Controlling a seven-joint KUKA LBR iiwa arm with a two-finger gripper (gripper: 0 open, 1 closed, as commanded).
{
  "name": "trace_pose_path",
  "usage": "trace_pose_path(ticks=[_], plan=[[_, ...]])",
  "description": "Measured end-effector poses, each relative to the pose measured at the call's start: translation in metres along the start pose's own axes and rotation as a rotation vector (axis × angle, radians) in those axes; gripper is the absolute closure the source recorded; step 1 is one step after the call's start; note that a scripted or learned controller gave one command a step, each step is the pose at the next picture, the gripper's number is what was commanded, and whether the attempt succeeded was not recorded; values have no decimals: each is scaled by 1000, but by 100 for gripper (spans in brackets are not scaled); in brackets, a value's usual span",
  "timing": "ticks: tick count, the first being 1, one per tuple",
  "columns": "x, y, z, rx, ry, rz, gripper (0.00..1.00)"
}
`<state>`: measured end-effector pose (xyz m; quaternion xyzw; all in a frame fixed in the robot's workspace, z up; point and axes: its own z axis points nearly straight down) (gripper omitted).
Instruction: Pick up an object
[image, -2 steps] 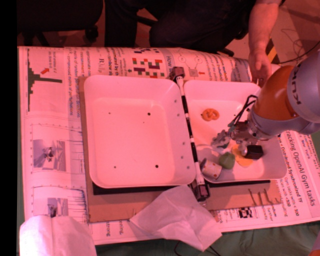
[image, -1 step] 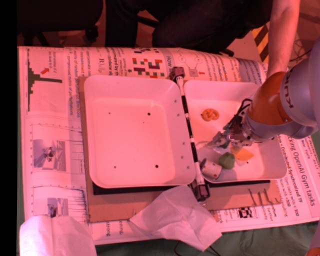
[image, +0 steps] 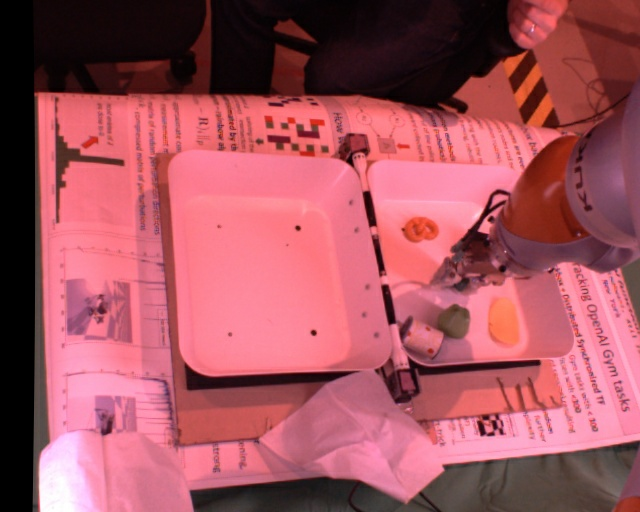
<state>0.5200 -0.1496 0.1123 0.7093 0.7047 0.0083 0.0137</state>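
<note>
Four objects in right bin; pincer above, perhaps unladen.

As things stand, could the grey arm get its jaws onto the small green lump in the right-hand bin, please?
Probably yes. The gripper hangs over the right white bin, just up and to the left of the small green lump. Nothing lies between them, though the white cup-like object sits close beside the lump.

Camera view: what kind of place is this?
Likely a robotics research lab: a grey-and-orange arm works over two white bins, on a bench covered by a printed research poster, a seated person behind.
</note>
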Motion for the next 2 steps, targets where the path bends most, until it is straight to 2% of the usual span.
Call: trace_pose_path(ticks=[1, 2], plan=[[4, -4, -58, 22, 4, -4, 100], [12, 0, -117, 20, 4, -5, 100]])
